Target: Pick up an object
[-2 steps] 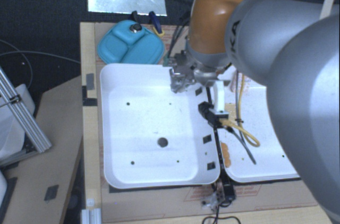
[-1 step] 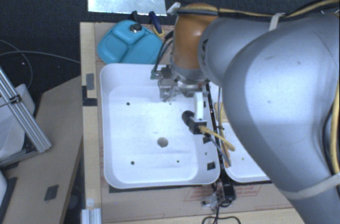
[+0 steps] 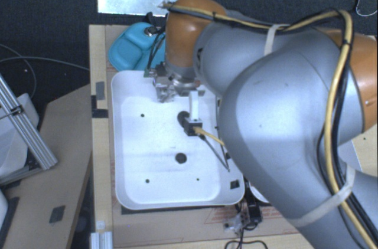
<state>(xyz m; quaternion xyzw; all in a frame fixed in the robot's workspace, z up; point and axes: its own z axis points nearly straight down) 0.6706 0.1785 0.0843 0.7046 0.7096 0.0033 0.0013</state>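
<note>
Nothing is picked up yet, as far as can be judged. Nearest the camera, well short of the claw, a small dark round piece lies alone on the floor of the white bin, apart from every wall; it looks the likeliest thing to take. The claw itself hangs over the bin's far end, with nothing seen in it, and whether it is released or clenched cannot be told. Just beyond it, past the far rim, a blue lump rests on the surface. Reaching, closing and lifting all remain.
</note>
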